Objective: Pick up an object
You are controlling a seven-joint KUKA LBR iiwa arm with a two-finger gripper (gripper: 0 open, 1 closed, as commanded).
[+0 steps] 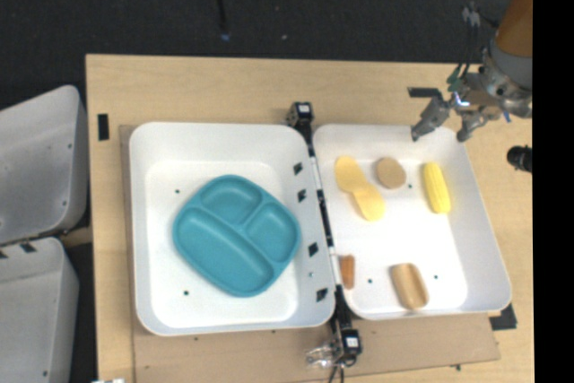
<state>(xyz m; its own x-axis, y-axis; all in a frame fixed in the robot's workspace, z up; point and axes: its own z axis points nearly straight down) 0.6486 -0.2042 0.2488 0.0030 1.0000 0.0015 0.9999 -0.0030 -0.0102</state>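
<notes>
The right bin (484, 269) holds several small food-like pieces lying apart from one another: a yellow corn cob (437, 187) near its right wall, a round tan cookie (389, 172) just left of that, a pale yellow peanut-shaped piece (360, 188) toward the left wall, a tan bread roll (410, 285) near the front, and a small orange piece (347, 270) at the front left corner. The gripper (444, 126) hangs over the bin's back right edge, its jaws spread wide with nothing between them, clear of every piece. The left bin (148, 282) carries a blue divided plate (235, 234). Both bins sit side by side on the wooden tabletop (206, 85).
</notes>
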